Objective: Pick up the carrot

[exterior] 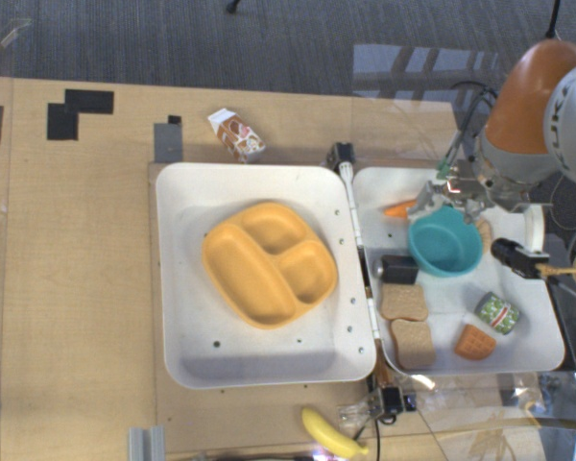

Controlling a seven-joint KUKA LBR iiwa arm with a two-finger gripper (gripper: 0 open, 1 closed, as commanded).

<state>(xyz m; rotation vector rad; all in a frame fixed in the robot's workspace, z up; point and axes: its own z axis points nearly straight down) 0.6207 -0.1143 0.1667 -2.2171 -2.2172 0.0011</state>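
Yellow divided plate [269, 262] centred in the left bin [187, 353], out of play; carrot [399, 209] at upper left of the right bin [547, 353], half hidden behind the teal cup [446, 241]; gripper [453, 192] low just right of it, likely approaching; jaw state impossible to tell

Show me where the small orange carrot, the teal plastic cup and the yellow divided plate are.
Small orange carrot [398, 209]: camera view, on its visible tip beside the cup.
Teal plastic cup [445, 243]: camera view, on its inner hollow.
Yellow divided plate [232, 255]: camera view, on its long left compartment.
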